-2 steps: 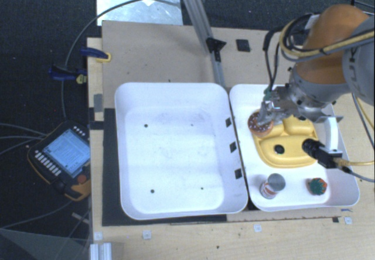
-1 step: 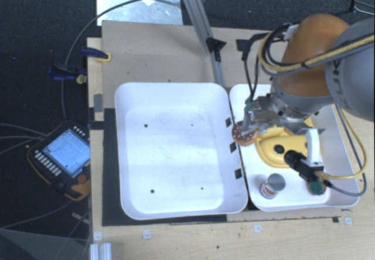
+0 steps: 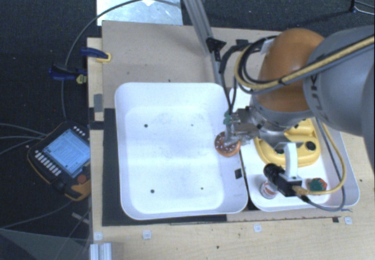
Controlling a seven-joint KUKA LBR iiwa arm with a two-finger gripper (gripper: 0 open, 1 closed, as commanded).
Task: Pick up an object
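Camera view: gripper (image 3: 229,133) over left bin's (image 3: 170,92) right rim.

Left bin (image 3: 170,153): floor open throughout; sole item a small round brown object (image 3: 227,144) at right rim. Right bin (image 3: 345,191): crowded by yellow toy (image 3: 302,142), small cup-like item (image 3: 269,190), green-red piece (image 3: 317,184); arm (image 3: 328,77) overhangs it.

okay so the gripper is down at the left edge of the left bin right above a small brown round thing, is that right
Not quite. The gripper is at the right edge of the left bin, near the divide between the bins, not the left edge. It is right above a small brown round thing, as the camera view shows.
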